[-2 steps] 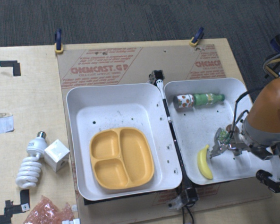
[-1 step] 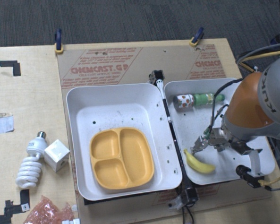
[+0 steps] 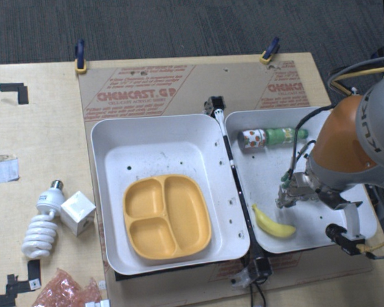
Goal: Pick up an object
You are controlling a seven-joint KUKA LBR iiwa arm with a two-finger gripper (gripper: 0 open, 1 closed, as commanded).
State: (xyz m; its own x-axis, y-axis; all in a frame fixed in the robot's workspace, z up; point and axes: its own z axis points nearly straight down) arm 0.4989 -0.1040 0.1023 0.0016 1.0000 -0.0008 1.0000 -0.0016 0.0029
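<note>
banana (image 3: 274, 223): lying flat near the front of the right bin (image 3: 353, 237), curved, bare all round. Closest thing to me, so that's my guess for the pick.
tool (image 3: 285, 198): down inside the right bin, just up and right of the banana's upper tip. Nothing sits between the tips as far as I can see. How wide it's set, honestly can't tell from this angle.
my arm (image 3: 347, 146): coming in from the right, orange band hanging over the bin's right half and covering some of the floor there.
bottle (image 3: 275, 137): green, on its side along the back wall of the same bin, well apart from the tool.
left bin (image 3: 114, 148): has a yellow tray (image 3: 166, 216) with three compartments, nothing in them.
desk (image 3: 36, 146): light bulb (image 3: 42, 220) and a small white cube (image 3: 79, 211) off to the left, red mesh bag (image 3: 58, 300) at the front corner.
progress: early days. Tool is low and near the banana, but nothing is gripped or lifted. Left to do: line up over it, close, raise it clear.
</note>
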